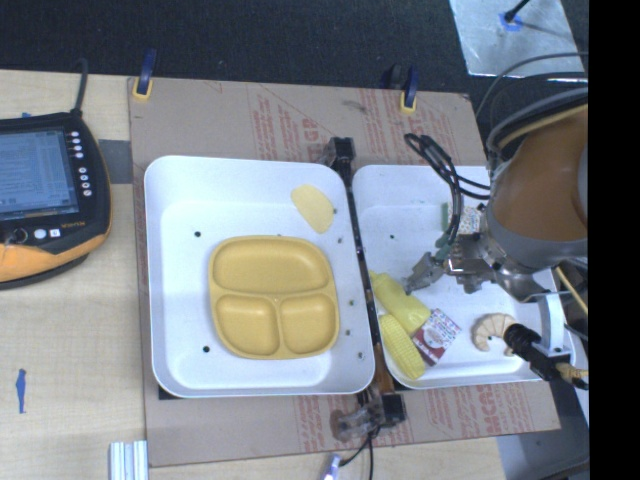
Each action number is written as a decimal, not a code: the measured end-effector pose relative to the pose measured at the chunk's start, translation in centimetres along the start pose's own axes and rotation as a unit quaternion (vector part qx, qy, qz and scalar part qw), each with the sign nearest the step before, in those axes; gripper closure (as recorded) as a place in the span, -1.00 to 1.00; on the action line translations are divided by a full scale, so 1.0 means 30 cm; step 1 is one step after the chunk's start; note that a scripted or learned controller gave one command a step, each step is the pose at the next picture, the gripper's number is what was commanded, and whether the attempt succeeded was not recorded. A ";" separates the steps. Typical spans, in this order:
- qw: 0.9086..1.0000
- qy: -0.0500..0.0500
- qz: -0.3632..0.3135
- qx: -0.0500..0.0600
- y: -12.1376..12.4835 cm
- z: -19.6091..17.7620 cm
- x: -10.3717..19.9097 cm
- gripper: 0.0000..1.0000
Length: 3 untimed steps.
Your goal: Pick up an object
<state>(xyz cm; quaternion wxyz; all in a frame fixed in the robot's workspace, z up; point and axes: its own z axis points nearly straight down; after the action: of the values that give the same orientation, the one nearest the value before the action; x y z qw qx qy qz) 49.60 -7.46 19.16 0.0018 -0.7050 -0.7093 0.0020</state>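
Camera view from above: we use the right white bin [400,183] as our landmark. Nearest us, along its front edge, lie a yellow corn cob [398,320] against the bin's left wall, a small red and white packet [436,334] touching the corn, and a pale croissant-shaped toy [491,329] a little to the packet's right. Any of these could be the object to pick.

Above them, over the bin's middle, hangs the gripper [432,271]; we cannot tell how its pincer stands, and we see nothing in it. The grey arm with its orange band [538,183] covers the bin's right side.

Left of the bin, the other white bin [170,268] holds a yellow divided plate [272,295] and a pale yellow chip-like piece [314,207].

We judge the risk thus: corn and packet touch each other and crowd the wall, so a descent there could strike the wall or nudge both aside.
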 end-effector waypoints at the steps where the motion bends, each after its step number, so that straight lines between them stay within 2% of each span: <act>1: 1.000 -0.001 0.000 -0.001 0.051 0.000 0.084 -1.00; 2: 1.000 0.000 0.001 -0.001 0.163 -0.002 0.079 -1.00; 3: 1.000 0.000 0.001 0.000 0.022 0.000 0.123 -1.00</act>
<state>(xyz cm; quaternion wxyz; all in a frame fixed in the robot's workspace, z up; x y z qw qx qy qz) 50.23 -3.76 19.14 0.0012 -0.7058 -0.7085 0.0021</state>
